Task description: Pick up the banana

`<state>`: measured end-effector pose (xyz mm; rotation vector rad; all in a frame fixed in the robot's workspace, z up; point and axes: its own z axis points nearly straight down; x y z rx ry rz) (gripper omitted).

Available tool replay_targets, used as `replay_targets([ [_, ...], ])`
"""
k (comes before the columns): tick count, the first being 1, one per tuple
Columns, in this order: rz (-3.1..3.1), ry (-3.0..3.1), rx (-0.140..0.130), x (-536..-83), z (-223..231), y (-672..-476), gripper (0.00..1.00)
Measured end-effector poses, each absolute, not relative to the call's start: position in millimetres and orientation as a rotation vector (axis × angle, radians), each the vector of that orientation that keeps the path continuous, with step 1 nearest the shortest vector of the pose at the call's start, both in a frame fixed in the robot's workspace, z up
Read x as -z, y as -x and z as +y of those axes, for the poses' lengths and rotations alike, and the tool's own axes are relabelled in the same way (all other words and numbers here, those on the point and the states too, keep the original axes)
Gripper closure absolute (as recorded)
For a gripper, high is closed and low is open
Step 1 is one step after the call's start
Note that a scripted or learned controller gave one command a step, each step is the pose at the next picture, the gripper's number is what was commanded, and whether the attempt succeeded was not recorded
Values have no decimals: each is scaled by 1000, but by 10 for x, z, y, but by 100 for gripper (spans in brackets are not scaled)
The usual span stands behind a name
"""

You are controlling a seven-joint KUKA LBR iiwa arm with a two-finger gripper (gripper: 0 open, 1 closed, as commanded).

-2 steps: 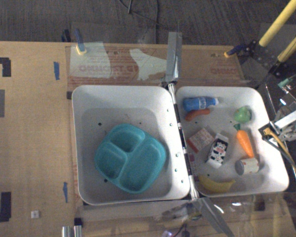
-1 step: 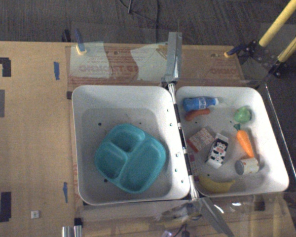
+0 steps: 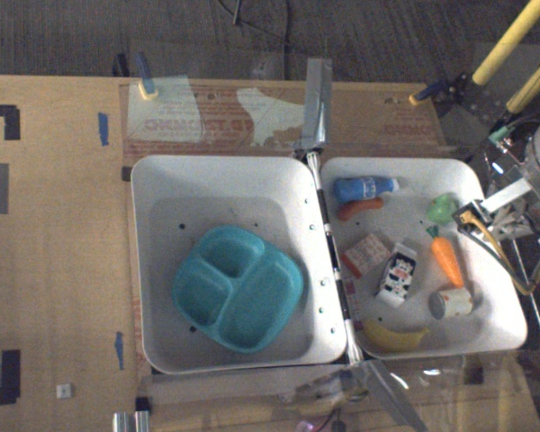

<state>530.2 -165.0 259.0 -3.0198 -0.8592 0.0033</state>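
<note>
My gripper [image 3: 475, 220] sits at the right edge of the right bin [image 3: 508, 327], up beside the green thing [image 3: 443, 208] — whether it is wide or narrow I cannot tell from this slanted view, the metal parts there run together. It holds nothing that I can see.

The banana [image 3: 394, 336] lies at the near wall of that same bin, toward its left corner by the divider. From me it is down the view and to the left, well apart, with the carrot [image 3: 447, 261] and a small grey can [image 3: 452, 303] lying between (both close to the straight line I would take). Its long axis runs roughly left to right along the wall, slightly curved — so I judge I should close across its width, front to back.
</note>
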Motion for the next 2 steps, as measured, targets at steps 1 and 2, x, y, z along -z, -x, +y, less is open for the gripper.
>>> replay_targets([
  [1, -1140, 2928, 1, -4354, -1998, -5809, 100],
  [2, -1239, 2886, -1, -2609, -1592, -5563, 100],
])
